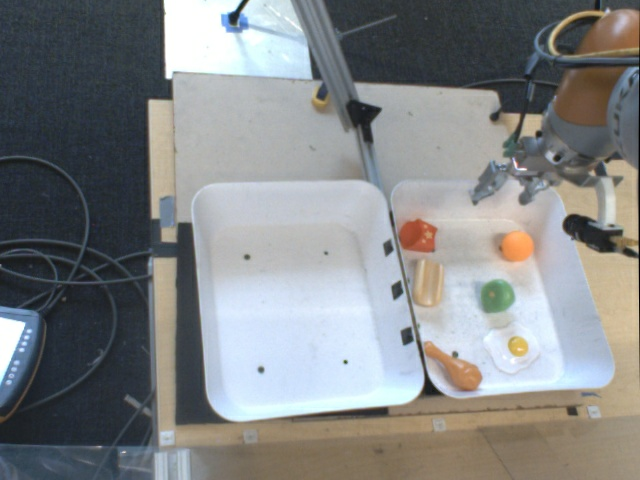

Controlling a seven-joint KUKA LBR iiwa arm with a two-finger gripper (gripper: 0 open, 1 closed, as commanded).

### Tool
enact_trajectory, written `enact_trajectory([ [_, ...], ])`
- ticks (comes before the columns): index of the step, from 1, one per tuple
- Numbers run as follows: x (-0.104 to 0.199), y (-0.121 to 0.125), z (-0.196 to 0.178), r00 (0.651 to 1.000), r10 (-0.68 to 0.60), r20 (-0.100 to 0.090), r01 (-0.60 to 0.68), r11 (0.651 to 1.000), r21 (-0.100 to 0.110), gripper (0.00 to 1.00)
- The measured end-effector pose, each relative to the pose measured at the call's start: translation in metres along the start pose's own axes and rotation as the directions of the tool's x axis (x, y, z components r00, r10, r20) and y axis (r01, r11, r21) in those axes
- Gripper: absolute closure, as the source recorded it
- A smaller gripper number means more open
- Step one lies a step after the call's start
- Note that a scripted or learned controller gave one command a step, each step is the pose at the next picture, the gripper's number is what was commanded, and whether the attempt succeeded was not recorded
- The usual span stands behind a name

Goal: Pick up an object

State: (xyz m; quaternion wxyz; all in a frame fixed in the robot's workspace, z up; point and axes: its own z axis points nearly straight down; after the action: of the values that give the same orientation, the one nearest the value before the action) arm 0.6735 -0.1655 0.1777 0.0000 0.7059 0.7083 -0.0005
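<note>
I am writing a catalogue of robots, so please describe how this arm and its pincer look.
The grey arm carries a rounded orange band above the wrist. Dark cables loop beside it. The small metallic grey pincer has two thin fingers.

Arm point(598, 98): grey body w/ orange band, black cables looped on top, silver metal wrist.

Two smooth white plastic bins point(300, 298) sit on a matt, board-like worktop point(260, 128) edged in pale wood. Glossy plastic toy foods include an orange ball point(516, 246) and fried egg point(512, 348); the pincer point(508, 184) looks dull grey metal.
</note>
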Motion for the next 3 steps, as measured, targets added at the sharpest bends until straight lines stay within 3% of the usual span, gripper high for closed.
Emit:
enact_trajectory([
  [1,0.000,0.010,0.054,1.000,-0.004,0.000,0.004,1.000,0.001,0.00],
  [2,-0.001,0.012,0.039,1.000,-0.007,0.002,0.007,1.000,-0.007,1.00],
  [3,-0.010,0.011,-0.013,1.000,0.001,0.002,-0.001,1.000,-0.009,1.00],
])
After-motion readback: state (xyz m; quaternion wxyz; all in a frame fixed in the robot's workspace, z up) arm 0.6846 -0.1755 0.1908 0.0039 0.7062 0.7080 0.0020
